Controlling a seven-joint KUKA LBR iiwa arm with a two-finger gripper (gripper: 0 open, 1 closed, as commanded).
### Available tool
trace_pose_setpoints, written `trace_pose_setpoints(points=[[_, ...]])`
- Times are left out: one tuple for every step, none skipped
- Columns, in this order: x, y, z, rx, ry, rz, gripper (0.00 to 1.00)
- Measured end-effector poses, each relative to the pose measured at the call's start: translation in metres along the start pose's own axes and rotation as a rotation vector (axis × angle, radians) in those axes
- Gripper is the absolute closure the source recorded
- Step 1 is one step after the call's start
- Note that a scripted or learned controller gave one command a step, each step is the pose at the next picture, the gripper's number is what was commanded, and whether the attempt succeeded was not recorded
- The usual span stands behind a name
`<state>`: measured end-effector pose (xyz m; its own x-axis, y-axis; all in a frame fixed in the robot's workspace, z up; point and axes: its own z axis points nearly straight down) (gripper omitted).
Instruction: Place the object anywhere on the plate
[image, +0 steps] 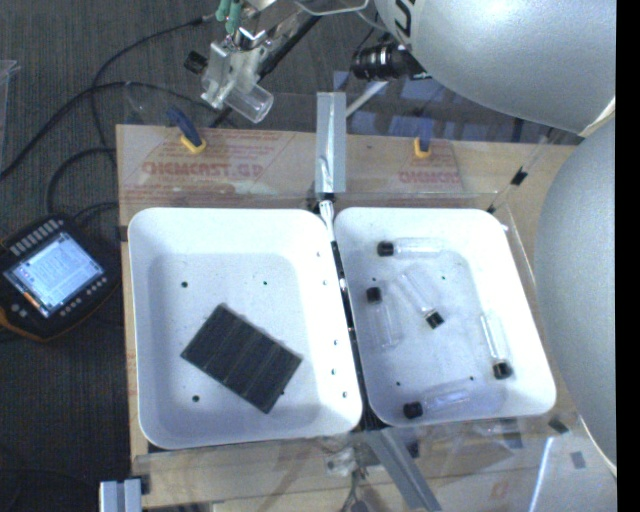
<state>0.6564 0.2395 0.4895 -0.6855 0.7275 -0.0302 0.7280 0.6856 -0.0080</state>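
White left bin holds the plate: dark, ribbed, rectangular, lying flat and skewed to the bin walls, in the near-centre of the floor. Nothing is on it.

The right bin holds five clear vials with black caps, all lying on their sides and apart from each other:
- far vial, near the back wall, cap pointing left
- left vial, close to the divider side, cap at its far end
- centre vial, diagonal, cap at its near end
- right vial, along the right wall, cap at its near end
- near vial, by the front wall, cap pointing left

The gripper is at the top of the view, past the back edge of the worktop, beyond the left bin's far wall and well apart from the plate. A clear cylinder, vial-like, sits at its lower end. I can't tell if that is gripped or part of the tool. Jaws: can't tell if they're open or closed, too small and cluttered.

The grey arm fills the upper right.

Two blue-and-yellow clamps are on the worktop's back edge, with a metal bar between them. The teach pendant is on the floor left of the worktop, screen lit.
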Motion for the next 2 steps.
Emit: trace_pose_setpoints(points=[[-0.0001,0.0007,-0.0090,0.000,-0.003,0.000,1.00],[-0.0001,0.0015,-0.0179,0.001,-0.006,0.000,1.00]])
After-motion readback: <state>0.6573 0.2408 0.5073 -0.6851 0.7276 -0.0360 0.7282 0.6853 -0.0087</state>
